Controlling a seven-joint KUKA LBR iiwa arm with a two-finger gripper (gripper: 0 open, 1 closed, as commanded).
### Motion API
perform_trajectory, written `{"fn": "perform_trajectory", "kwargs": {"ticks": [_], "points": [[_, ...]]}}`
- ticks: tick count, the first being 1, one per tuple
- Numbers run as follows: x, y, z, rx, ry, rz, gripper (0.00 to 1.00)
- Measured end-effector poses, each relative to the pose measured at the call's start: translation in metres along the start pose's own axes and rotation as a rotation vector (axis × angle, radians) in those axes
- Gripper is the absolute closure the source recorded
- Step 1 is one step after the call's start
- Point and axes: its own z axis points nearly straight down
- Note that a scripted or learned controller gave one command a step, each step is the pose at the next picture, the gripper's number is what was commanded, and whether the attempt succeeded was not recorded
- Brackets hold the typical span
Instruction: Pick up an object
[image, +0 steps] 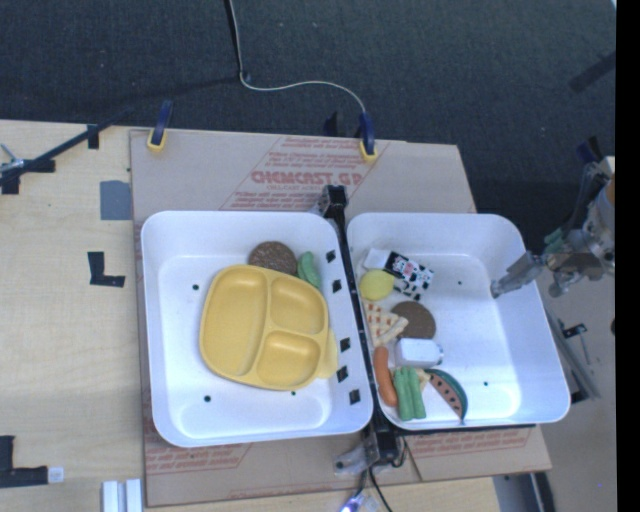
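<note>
Brightness: even and fairly bright across the bench (60, 330); the dark floor beyond it stays dim.
Glare: the two white bins (160, 300) read near blown-out, walls and floors hard to tell apart.
Shadows: soft and short, a thin one under the yellow tray (265, 325) inside the left bin.
Sharpness: slightly soft overall; small items right of the yellow tray look blocky.
Blur: arm (590, 240) at the right bin's far edge is smeared.
</note>
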Motion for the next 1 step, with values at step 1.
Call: {"fn": "perform_trajectory", "kwargs": {"ticks": [1], "points": [[0.0547, 0.0582, 0.092, 0.0, 0.001, -0.005, 0.0]]}}
